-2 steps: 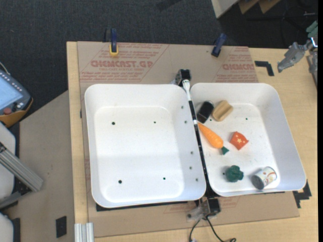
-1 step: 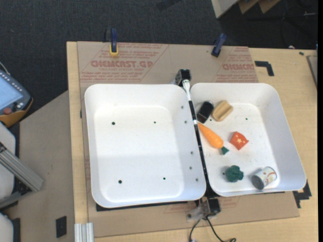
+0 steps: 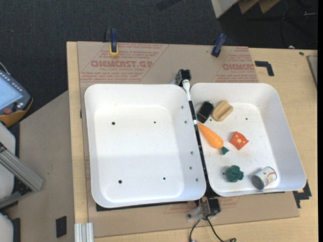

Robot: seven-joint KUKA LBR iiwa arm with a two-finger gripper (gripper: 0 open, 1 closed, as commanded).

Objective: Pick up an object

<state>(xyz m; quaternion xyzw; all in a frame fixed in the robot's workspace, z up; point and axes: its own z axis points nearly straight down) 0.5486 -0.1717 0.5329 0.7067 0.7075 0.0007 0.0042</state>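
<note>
In the right bin (image 3: 280,130), a tipped can (image 3: 264,178) and a green toy (image 3: 233,174) lie nearest, then a carrot (image 3: 211,136) by the inner rim near a red block (image 3: 239,140), and farthest a black piece (image 3: 204,111) just beside a tan roll (image 3: 222,111); I cannot tell the end effector's state.

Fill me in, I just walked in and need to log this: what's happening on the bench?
Nothing is being handled at this moment. Two white bins sit side by side. The right bin holds six small items lying loose: a carrot, a black block, a tan piece, a red piece, a green piece and a small can. No object has been picked up yet.
</note>
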